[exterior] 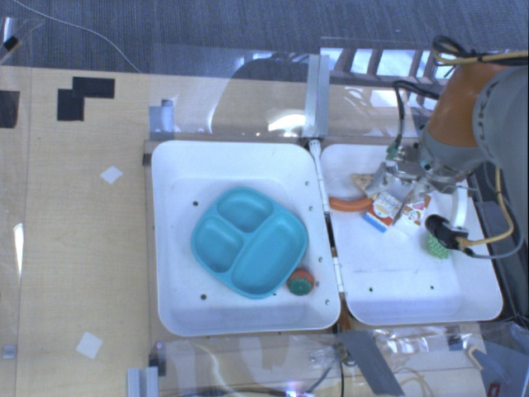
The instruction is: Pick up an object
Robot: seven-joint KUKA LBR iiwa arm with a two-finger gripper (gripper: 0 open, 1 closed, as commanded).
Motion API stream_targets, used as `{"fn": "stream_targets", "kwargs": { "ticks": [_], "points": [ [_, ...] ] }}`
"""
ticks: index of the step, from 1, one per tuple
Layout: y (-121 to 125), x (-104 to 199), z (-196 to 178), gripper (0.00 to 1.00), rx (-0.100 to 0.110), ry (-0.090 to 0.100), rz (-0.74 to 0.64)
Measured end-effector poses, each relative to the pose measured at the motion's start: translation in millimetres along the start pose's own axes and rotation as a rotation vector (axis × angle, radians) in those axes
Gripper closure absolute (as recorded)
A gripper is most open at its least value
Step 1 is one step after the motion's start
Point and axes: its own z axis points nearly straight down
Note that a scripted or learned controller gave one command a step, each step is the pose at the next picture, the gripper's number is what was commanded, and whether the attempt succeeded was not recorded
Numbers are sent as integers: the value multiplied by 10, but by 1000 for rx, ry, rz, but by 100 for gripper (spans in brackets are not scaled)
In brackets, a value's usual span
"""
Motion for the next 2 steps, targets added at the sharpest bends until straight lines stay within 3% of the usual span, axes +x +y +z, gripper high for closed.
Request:
{"fn": "stream_targets", "kwargs": {
  "ticks": [1,2],
  "points": [
    [-124,-9,176,0,-49,-7,-184],
    [-540,-31,382,0,-3,-2,-486]
  ]
}}
